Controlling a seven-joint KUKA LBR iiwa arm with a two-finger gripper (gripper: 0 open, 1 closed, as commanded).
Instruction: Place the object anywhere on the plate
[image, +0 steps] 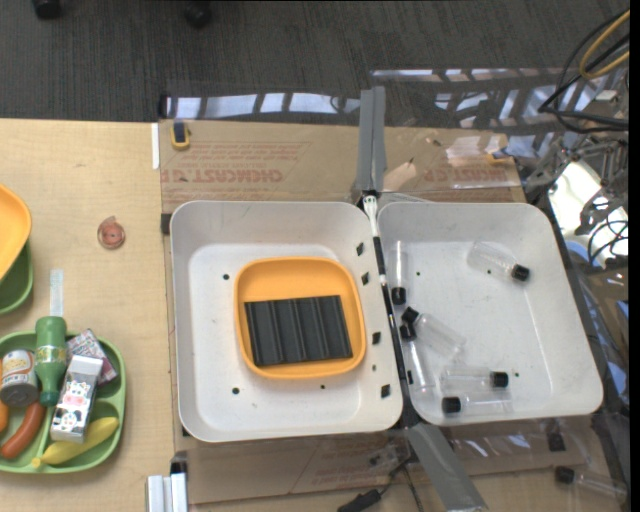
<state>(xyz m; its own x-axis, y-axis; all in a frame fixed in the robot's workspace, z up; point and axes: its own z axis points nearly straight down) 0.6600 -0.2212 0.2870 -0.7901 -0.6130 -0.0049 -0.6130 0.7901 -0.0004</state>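
An orange plate (300, 272) with rounded corners lies in the middle of the left white bin (205, 330). A dark grey ribbed rectangular object (300, 330) lies flat on the plate and covers most of its floor. Its long side runs left to right, and it sits slightly toward the plate's near edge. The right white bin (560, 330) holds several clear plastic vials with black caps. One vial (497, 260) lies near the back, another (430, 330) near the left wall, and one more (470, 380) at the front.
A green tray (100, 430) with toy food and a small bottle sits on the wooden table at the lower left. A yellow bowl (10, 235) shows at the left edge and a small pink disc (111, 233) lies near it. Cables (600, 60) hang at the upper right.
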